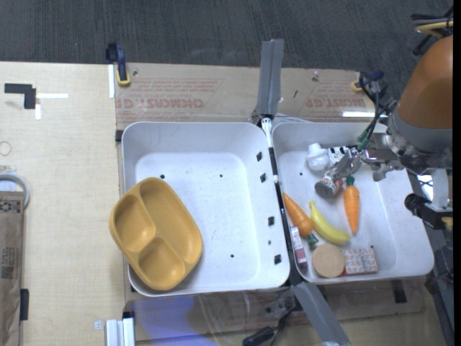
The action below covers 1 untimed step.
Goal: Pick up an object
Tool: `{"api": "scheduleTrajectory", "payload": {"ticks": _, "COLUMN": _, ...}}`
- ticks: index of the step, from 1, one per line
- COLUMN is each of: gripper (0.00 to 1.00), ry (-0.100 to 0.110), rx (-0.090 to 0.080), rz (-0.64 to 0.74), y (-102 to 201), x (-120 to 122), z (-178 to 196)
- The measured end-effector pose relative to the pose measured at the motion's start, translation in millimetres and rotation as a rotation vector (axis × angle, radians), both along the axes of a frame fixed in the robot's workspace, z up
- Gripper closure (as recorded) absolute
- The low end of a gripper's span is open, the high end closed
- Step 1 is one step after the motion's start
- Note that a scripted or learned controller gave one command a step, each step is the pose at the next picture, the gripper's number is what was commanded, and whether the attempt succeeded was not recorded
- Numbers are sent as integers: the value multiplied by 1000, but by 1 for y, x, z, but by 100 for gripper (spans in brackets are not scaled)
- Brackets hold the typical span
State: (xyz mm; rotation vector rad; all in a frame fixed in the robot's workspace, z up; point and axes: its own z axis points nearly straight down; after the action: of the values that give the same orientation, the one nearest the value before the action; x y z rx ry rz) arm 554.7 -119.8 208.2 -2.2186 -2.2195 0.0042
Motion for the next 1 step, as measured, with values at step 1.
{"api": "scheduleTrajectory", "payload": {"ticks": 1, "gripper": 0, "ry": -6, "rx": -1, "rz": 467, "y": -16, "x": -16, "z": 56}}
